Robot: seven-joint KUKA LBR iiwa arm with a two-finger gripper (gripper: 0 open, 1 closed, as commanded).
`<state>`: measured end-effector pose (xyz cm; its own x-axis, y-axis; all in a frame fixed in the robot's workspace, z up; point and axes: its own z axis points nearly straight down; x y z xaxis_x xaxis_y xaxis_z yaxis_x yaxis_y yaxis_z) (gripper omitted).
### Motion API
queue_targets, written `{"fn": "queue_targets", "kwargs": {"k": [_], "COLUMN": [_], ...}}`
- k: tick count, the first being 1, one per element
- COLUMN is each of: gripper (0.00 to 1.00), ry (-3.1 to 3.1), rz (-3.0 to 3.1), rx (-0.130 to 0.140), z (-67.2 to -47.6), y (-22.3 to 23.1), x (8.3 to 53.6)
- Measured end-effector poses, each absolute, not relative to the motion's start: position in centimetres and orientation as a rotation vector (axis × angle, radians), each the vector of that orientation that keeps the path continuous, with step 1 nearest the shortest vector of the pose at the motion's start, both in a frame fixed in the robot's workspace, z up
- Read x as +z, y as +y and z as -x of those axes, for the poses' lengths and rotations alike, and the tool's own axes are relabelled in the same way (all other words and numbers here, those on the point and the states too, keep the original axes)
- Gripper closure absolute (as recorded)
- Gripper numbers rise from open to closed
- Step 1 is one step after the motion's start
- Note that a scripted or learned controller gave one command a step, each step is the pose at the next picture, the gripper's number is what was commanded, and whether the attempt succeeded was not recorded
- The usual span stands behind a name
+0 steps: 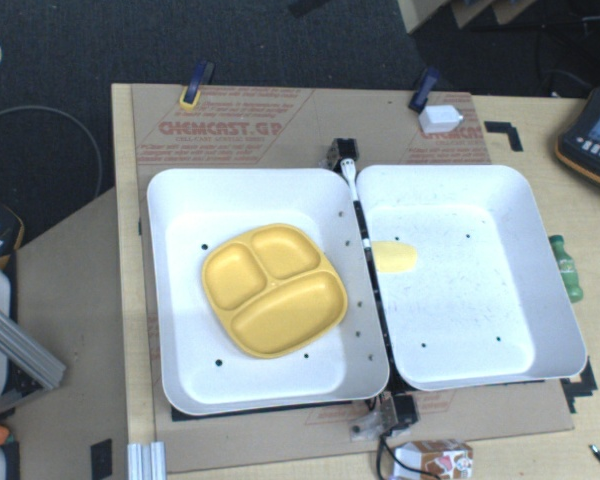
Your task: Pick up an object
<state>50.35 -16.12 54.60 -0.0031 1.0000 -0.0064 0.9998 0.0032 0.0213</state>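
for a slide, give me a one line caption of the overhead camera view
Two white bins on a cardboard-topped bench: a yellow divided plate in the left bin, a small yellow piece in the right bin.

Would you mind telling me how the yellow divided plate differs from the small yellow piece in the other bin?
The divided plate is far larger than the small yellow piece. The plate has three compartments; the piece looks plain. The plate sits mid left bin; the piece lies by the right bin's left wall. Both are yellow.

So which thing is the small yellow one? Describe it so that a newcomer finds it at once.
Find the right white bin. Against its left wall, about halfway up, lies a small pale yellow piece. Unlike the big yellow divided plate in the left bin, it is flat, plain and far smaller.
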Motion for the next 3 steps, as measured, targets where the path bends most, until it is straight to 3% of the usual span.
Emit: {"fn": "queue_targets", "kwargs": {"k": [1,2,3], "gripper": [1.0,1.0,1.0], "ry": [2.218,2.225,2.22], "rz": [-2.214,-2.23,-2.231], "rx": [0.002,-0.007,-0.008], "z": [-50.5,-47.8,-49.8], "y": [-16.1,-16.0,-21.8], "x": [54.7,43.6,33.9]}}
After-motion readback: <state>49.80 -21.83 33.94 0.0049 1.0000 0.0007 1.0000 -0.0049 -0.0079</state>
